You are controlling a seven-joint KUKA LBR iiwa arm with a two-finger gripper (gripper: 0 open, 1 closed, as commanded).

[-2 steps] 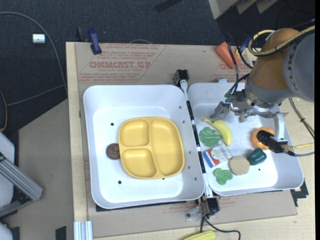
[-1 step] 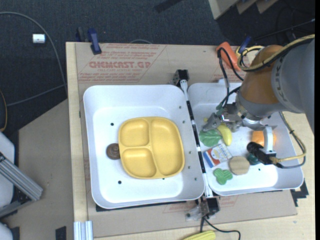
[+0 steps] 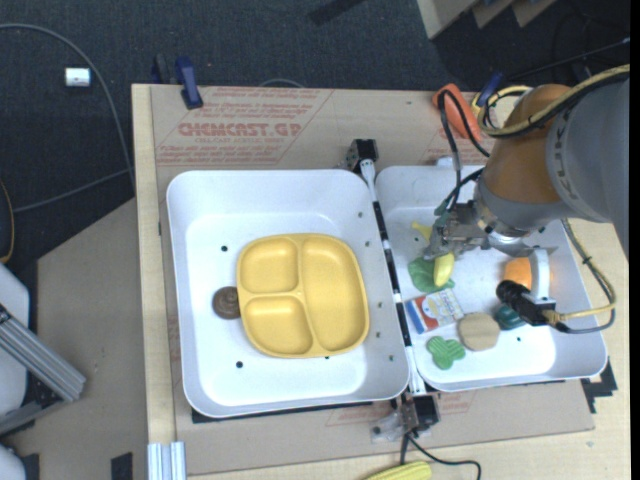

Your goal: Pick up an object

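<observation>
Objects crowd the right bin (image 3: pixel 572 364), and that's where I am now. My gripper (image 3: pixel 452 236) hangs over the bin's far-left part, with my arm (image 3: pixel 595 148) coming in from the right. Straight under it, just to the near side, sits a yellow piece (image 3: pixel 443 265), touching a green scrap (image 3: pixel 424 277) on its left. From this angle my wrist covers the business end, so I cannot tell whether the gripper is apart or together, and I see nothing lifted.

Nearer along the left wall lies a flat packet (image 3: pixel 433 310) with red and blue print. Beside it on the right is a beige block (image 3: pixel 479 332), and a small green toy (image 3: pixel 443 351) sits just near-left of the block. To the right there's an orange piece (image 3: pixel 518 271), and near it a dark teal thing (image 3: pixel 510 314).

Over in the left bin (image 3: pixel 200 218), a yellow divided plate (image 3: pixel 300 294) sits in the middle, with a brown disc (image 3: pixel 226 302) tucked against its left edge.
</observation>
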